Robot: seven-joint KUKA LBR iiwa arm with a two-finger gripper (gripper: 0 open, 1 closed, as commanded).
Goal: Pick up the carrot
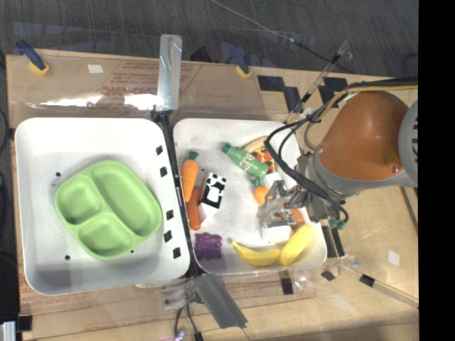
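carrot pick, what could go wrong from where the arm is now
1. The gripper sits at the right side of the right bin, well away from the carrot, so it may close on the wrong item, such as the banana.
2. The carrot lies tight against the bin's left wall, leaving little room for a finger on that side.
3. The black-and-white block and purple grapes crowd its other side.

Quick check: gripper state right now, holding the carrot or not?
Gripper: cannot be told, and no carrot seen in it; the carrot lies at the right bin's left side, apart from it.
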